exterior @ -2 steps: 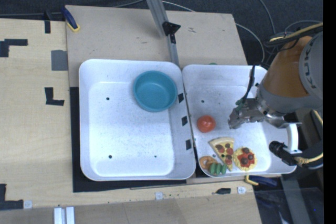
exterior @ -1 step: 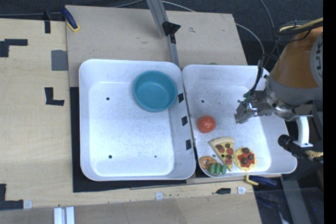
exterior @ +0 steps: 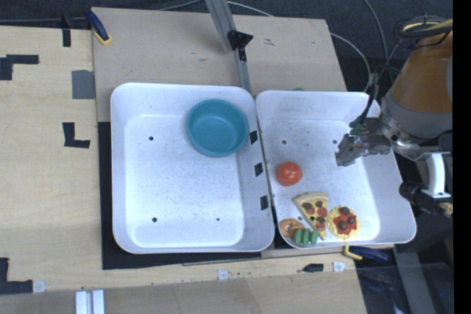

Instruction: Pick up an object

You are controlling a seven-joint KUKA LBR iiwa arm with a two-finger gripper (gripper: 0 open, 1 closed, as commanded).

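Note:
In the right bin (exterior: 309, 110) lie a red tomato-like ball (exterior: 288, 173), a toy pizza slice (exterior: 313, 206), a round yellow piece with red spots (exterior: 344, 221) and a small orange and green piece (exterior: 298, 232) at the front rim. A blue bowl (exterior: 217, 127) sits at the back right of the left bin (exterior: 147, 180). My gripper (exterior: 348, 153) hangs over the right side of the right bin, right of the red ball and behind the pizza pieces. It is dark and seen from above. I see nothing held between its fingers.
A slanted metal pole (exterior: 215, 0) runs from the top down to the divide between the bins. Black cables (exterior: 353, 48) loop behind the right bin. A blue and yellow clamp (exterior: 99, 29) sits at the board's back left corner.

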